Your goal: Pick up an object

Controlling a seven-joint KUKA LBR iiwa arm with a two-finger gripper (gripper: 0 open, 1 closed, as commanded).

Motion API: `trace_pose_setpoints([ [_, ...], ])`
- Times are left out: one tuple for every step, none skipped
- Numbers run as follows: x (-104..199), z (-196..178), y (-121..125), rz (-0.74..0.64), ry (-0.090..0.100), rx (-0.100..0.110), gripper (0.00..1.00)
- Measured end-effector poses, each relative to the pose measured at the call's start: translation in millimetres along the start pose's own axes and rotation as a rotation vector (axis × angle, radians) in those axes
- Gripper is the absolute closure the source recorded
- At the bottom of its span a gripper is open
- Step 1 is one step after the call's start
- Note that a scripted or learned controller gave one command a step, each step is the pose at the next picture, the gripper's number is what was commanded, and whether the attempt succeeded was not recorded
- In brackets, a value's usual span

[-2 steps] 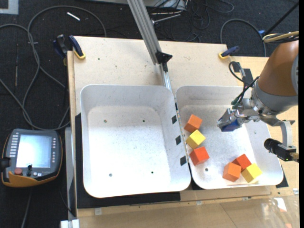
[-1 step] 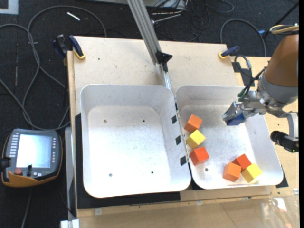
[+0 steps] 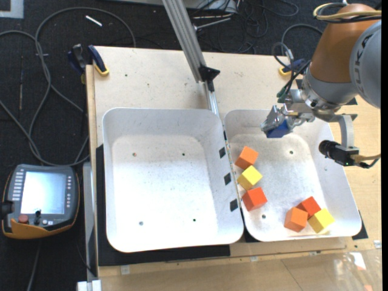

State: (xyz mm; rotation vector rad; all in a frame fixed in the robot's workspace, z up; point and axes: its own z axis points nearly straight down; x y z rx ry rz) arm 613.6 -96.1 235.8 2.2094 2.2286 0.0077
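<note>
My gripper (image 3: pixel 276 125) hangs over the back of the right bin (image 3: pixel 339 180), with a small blue block (image 3: pixel 279 130) between its fingers, lifted above the bin floor. Below it, near the bin's left wall, an orange cube (image 3: pixel 247 157), a yellow cube (image 3: pixel 250 177) and a red-orange cube (image 3: pixel 254 197) lie in a column. At the bin's front right an orange cube (image 3: pixel 296 218), a red cube (image 3: pixel 310 205) and a yellow cube (image 3: pixel 321 220) sit clustered together.
The left bin (image 3: pixel 115 162) lies beside the right one, their rims meeting at a ridge with black markers (image 3: pixel 227 177). A slanted metal pole (image 3: pixel 185 32) rises from the back between the bins. A teach pendant (image 3: pixel 39 199) rests at the far left.
</note>
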Motion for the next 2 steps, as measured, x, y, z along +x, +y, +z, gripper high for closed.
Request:
trace_pose_setpoints([
  [76,-62,32,-0.002,0.000,-0.003,1.00],
  [167,-42,7,-0.001,0.002,0.009,1.00],
])
